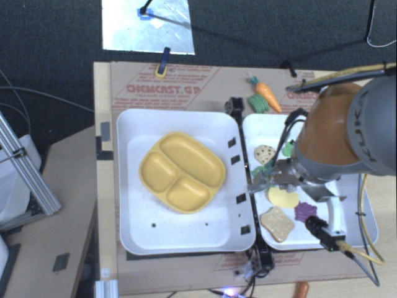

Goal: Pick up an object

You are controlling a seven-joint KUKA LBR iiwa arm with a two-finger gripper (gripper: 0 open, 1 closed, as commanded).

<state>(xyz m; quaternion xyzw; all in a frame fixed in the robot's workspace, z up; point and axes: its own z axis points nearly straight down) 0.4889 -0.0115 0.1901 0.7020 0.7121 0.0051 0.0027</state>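
My gripper (263, 177) hangs low over the left part of the right bin (260, 126), under the bulky grey and orange wrist. Right below it lies a pale yellow flat piece (283, 198). A toast-shaped tan piece (276, 223) rests near the bin's front edge. A purple piece (305, 212) sits to the right of the yellow one. A chocolate-chip cookie (264, 153) lies just above the gripper, with a small green item (288, 148) beside it. The arm hides much of the bin's right half.
The left bin (133, 228) holds a yellow divided plate (182, 171). A toy carrot (265, 94) lies on the cardboard behind the right bin. Black clips line the divider (243, 166) between the bins. A metal sheet (147, 17) lies at the far back.
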